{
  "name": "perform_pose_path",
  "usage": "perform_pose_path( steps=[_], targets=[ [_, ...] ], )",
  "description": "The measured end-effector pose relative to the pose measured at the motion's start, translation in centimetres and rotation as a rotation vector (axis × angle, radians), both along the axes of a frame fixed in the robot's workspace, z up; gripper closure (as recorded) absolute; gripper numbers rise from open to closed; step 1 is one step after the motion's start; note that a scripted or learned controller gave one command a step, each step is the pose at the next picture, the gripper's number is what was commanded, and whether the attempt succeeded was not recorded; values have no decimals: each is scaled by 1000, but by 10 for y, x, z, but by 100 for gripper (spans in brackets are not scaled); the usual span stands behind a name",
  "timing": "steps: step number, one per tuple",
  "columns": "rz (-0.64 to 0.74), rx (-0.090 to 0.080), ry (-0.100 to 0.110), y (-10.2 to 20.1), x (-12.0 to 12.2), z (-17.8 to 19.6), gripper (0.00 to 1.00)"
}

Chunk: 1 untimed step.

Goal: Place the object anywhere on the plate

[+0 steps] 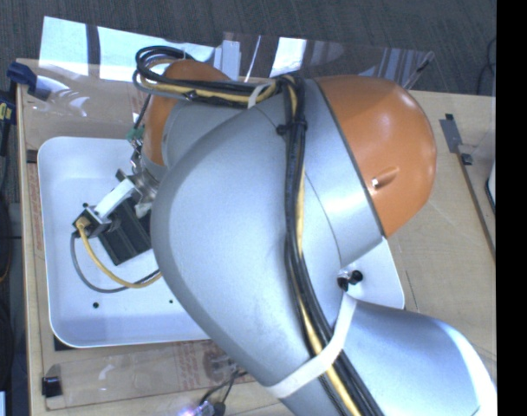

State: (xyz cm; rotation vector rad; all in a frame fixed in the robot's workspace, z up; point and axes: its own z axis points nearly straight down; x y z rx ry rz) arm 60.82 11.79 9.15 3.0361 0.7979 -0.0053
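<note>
Under me lies a white bin with two small dark dots on its floor. It sits on a pale wooden bench; a dark strip lies on the wood at the view's right. A clear sheet stands along the bench's far edge, a black block sits by the bin's near corner, and dark carpet lies beyond.

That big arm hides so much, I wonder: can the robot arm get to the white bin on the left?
Probably yes. The arm hangs over the left white bin, and nothing seems to stand in its way.
</note>
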Motion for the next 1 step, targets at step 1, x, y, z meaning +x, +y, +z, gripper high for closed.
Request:
perform_pose_path(
  steps=[1],
  targets=[
    [399, 1, -10, -2, -37, 2, 100]
  ],
)
